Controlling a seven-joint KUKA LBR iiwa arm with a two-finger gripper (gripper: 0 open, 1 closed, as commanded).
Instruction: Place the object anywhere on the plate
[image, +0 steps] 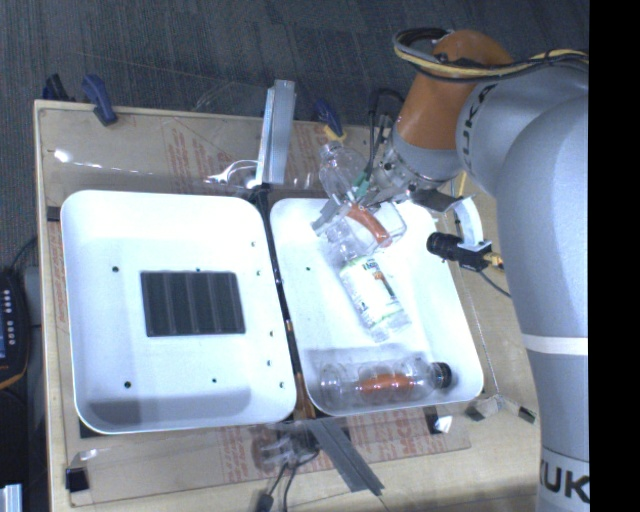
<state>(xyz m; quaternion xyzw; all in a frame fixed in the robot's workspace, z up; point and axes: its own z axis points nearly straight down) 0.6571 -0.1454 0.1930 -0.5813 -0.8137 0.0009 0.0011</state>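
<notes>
Arm cut off at right edge; transparent jaws' state unreadable against clear bottle.

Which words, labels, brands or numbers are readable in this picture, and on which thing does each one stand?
"KU", cut off by the frame edge: on the arm's grey base.
Label on the clear bottle: too small to read.
Red print on the board under the bins: too blurred to read.

Gripper over right bin, seemingly touching a clear bottle (fingers blurred); dark plate left.
</notes>
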